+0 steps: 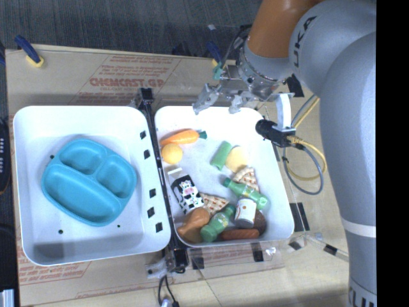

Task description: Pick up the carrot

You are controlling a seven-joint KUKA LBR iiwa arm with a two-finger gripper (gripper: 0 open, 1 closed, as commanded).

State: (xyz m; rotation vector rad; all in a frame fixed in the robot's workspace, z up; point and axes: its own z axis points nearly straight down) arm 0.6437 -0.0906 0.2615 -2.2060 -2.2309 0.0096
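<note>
An orange carrot (181, 136) with a green tip lies flat near the back left of the right bin (276, 171), pointing right. My gripper (219, 102) hangs above the bin's back edge, up and to the right of the carrot and apart from it. Its two fingers are spread, one at the left (203, 101) and one at the right (235, 103), with nothing between them.
The right bin also holds a yellow lemon (171, 153), a green cylinder (222, 155), a milk carton (187, 193), green bottles (246, 192), a croissant (193, 222) and a sausage (239, 233). In the left bin (25, 171) sits a blue divided plate (89, 180).
</note>
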